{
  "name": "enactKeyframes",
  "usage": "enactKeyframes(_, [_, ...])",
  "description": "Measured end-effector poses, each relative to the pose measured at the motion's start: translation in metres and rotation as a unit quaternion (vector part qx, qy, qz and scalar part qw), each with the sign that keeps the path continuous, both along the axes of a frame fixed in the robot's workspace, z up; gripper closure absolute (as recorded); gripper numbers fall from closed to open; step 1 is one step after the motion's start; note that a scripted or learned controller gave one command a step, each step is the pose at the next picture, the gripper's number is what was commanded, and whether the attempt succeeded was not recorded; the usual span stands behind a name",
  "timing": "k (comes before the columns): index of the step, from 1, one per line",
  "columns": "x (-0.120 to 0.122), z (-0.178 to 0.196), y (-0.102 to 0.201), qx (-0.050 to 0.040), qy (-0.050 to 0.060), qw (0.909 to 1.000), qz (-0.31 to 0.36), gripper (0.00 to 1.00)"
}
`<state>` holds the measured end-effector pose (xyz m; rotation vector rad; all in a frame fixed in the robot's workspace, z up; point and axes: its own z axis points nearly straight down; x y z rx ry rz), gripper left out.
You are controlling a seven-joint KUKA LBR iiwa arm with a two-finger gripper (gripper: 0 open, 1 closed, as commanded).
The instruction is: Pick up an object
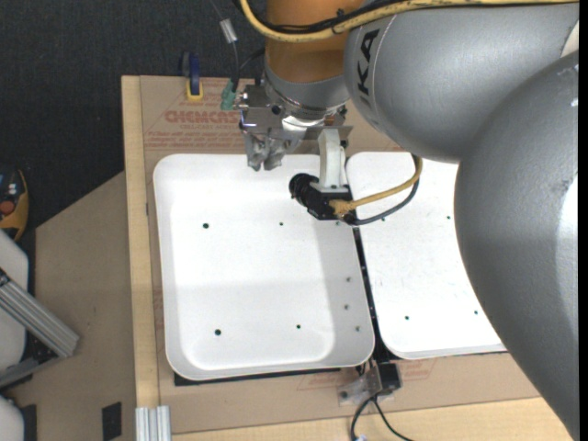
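I see the gripper hanging over the far edge of the left bin, near its far-right corner. Fingers look pressed together with nothing between them — clenched, no grasp. I can't spot any object to pick on the white floor of either bin, just small dark dots. Right bin sits just beside the left, mostly under the grey arm. Both rest on a cardboard sheet.

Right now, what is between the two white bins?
The camera view shows a thin dark gap between the bins, with the arm's yellow cable over its far end.
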<state>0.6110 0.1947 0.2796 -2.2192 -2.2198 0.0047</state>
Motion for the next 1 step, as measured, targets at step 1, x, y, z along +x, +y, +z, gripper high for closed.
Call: enactKeyframes(1, [-0.0143, 0.0418, -0.0525, 0.0, -0.003, 1.0, -0.002, 1.0])
